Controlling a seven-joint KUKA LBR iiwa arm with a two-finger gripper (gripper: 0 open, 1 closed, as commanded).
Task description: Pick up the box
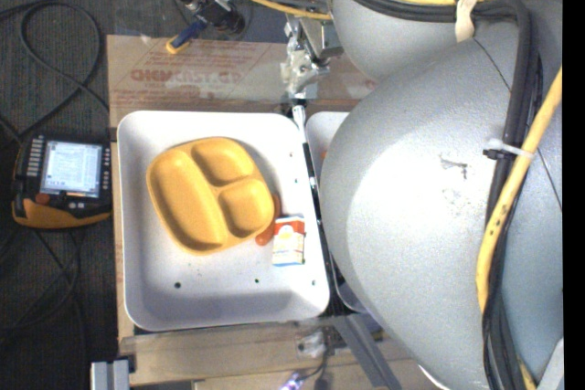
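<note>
- The small box [289, 241] lies in the left white bin [137, 196], near the bin's right wall.
- It sits just beside a big yellow tray [212, 193] with three dips in it. Something little and orange [264, 237] pokes out between them.
- The box looks like thin card, so I think it is light and a bit squashy. A hard squeeze could dent it.
- The best hold would be across its two long sides, from above. The wall and tray are close, so there is not much room.
- The big grey arm [430, 196] bulges over the right bin [322, 128]. I cannot tell what the gripper is doing.
</note>
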